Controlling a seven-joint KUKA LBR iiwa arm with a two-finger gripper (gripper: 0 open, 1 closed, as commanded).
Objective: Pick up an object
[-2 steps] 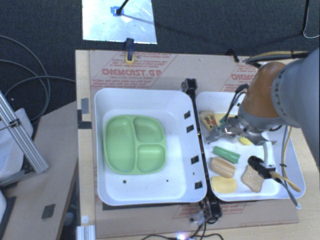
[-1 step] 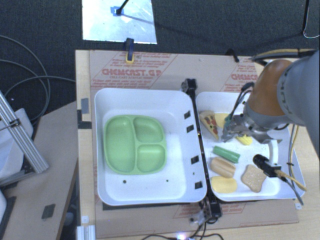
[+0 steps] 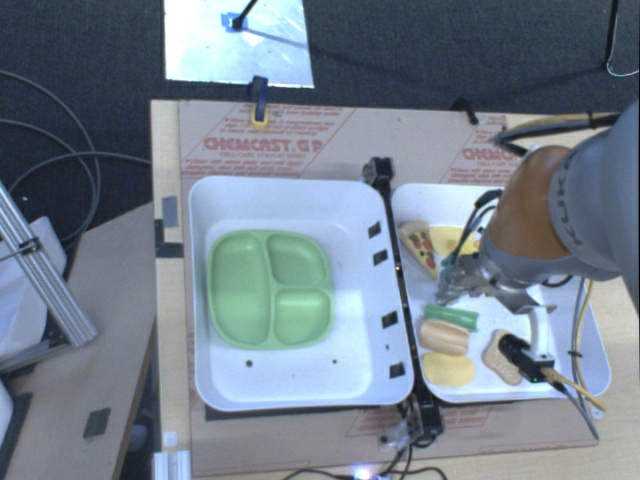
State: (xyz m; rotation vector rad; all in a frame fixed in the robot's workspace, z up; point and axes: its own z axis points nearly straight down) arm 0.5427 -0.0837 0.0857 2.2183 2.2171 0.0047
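Note:
The right white bin (image 3: 598, 363) holds several toy foods. A pizza slice (image 3: 418, 246) and a yellow piece (image 3: 452, 239) lie at its far left. A green piece (image 3: 451, 318), a tan hot-dog bun (image 3: 444, 338) and a yellow disc (image 3: 448, 370) lie nearer the front. A tan piece (image 3: 497, 356) sits to their right. My gripper (image 3: 452, 282) hangs low over the bin's left half, just above the green piece and right of the pizza slice. The arm's grey body and orange band hide the bin's middle.
The left white bin (image 3: 226, 200) holds a green divided plate (image 3: 269, 288). A black divider (image 3: 392, 268) with clips runs between the bins. Both bins rest on a cardboard sheet (image 3: 262, 145). Cables trail by the right bin's front right corner (image 3: 575, 388).

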